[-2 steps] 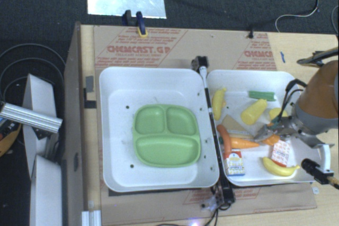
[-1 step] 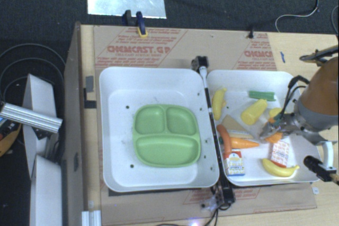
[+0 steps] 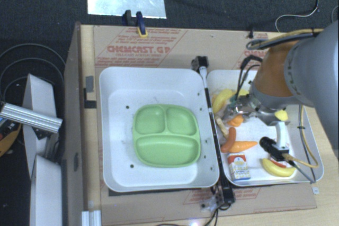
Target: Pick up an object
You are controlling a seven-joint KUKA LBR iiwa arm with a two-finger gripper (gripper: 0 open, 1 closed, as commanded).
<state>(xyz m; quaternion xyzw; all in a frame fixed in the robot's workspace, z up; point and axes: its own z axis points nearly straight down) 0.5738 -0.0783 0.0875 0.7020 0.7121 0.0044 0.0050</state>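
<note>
Here the claw (image 3: 237,112) hangs low over the right bin (image 3: 312,180), just beside the yellow banana (image 3: 222,99); I cannot tell its state. It should settle squarely over one piece, clear of the carrot (image 3: 239,146), before closing.

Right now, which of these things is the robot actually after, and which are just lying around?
For the job: the right bin's pickable toys: banana, carrot, small carton, yellow fruit.

Lying about: green divided plate in left bin, blue clamp, cables.
</note>
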